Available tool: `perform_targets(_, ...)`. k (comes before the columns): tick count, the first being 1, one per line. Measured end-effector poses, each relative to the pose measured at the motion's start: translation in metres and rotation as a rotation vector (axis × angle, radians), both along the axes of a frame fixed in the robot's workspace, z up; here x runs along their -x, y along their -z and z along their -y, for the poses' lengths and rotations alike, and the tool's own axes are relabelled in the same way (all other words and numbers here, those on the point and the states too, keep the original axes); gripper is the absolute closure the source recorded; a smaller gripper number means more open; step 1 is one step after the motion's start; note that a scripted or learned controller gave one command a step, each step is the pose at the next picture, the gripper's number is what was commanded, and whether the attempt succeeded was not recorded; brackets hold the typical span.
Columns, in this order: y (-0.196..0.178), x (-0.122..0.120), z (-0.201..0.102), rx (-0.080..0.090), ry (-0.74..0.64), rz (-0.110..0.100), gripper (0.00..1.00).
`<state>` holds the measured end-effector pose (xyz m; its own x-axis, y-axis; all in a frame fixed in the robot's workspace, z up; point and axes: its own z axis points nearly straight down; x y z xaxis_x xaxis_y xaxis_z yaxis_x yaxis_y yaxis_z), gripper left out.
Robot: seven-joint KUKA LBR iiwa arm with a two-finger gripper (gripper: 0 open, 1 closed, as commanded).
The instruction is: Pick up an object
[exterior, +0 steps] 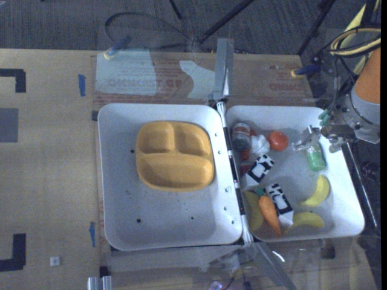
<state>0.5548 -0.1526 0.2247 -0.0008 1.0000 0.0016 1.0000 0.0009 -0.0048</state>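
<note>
Camera view: gripper point(312, 139) at right bin's point(354, 213) two o'clock, fingers clamped on green bottle point(315, 157), above bananas point(319, 192).

Right bin point(349, 193) crowded; left bin's point(115, 180) margins open.

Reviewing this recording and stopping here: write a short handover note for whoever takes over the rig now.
Gripper: at the right white bin's far right side, over the small green translucent bottle; finger state unclear, no hold confirmed.
Right bin: red round tomato, orange carrot, two yellow bananas, two black-and-white patterned blocks, red-capped bottle.
Left white bin: yellow divided plastic plate.
Done: approach to the bottle.
Left: grasp and lift an object.
</note>
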Motion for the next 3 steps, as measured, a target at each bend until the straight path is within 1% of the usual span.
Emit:
perform_targets(1,0.116,-0.027,0.03,0.004,0.106,0.025,0.0)
perform_targets(2,0.139,-0.095,0.047,-0.007,-0.024,0.009,0.0)
perform_targets(3,0.139,-0.037,0.019,0.002,-0.13,0.01,0.0)
